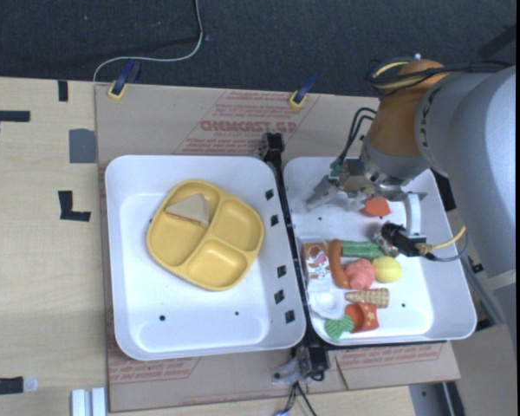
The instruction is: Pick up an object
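Note:
My gripper (364,204) hangs low over the back of the right bin (446,306), fingers spread wide and open. One grey finger (319,196) points left and the other finger (413,215) points toward the front. A small orange-red piece (377,206) lies on the bin floor between them, touching neither. In front of it lies a cluster of toy food: a brown sausage (338,263), a green piece (360,250), a pink ball (360,273), a yellow lemon (387,270), a waffle-like cracker (368,297) and a red piece (365,316).
The left bin (130,319) holds a yellow divided plate (230,254) with a tan sandwich wedge (189,208) in its back compartment. A black divider (282,232) runs between the bins. The arm's grey body (477,154) covers the right bin's back right.

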Available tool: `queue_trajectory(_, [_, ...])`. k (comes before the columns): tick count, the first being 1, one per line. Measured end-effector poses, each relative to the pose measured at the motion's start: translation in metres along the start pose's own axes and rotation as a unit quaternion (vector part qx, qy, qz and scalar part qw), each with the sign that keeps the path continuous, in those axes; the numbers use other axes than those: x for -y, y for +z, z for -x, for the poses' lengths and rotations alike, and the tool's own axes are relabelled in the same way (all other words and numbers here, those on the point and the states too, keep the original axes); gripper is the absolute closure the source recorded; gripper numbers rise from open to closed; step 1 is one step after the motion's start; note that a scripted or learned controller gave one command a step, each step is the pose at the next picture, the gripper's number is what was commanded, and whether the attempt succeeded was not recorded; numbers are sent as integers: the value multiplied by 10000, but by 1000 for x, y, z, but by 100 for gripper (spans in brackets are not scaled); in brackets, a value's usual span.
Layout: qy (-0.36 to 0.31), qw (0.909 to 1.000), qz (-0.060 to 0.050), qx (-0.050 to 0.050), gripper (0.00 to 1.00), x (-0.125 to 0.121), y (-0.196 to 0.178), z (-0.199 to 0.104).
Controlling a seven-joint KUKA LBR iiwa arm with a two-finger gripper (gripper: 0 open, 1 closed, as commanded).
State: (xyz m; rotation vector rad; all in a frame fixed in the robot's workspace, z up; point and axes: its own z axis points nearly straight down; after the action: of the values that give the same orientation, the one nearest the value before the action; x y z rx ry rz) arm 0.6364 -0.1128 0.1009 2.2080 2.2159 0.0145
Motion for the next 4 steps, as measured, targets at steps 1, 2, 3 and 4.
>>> queue_trajectory(1, [21, 10000, -37, 6, 0, -28, -80, 44])
queue_trajectory(2, [18, 10000, -80, -5, 0, 16, 5, 83])
queue_trajectory(3, [80, 9991, -410, 9, 0, -19, 20, 53])
queue_trajectory(4, [54, 9998, -192, -30, 0, -26, -30, 113])
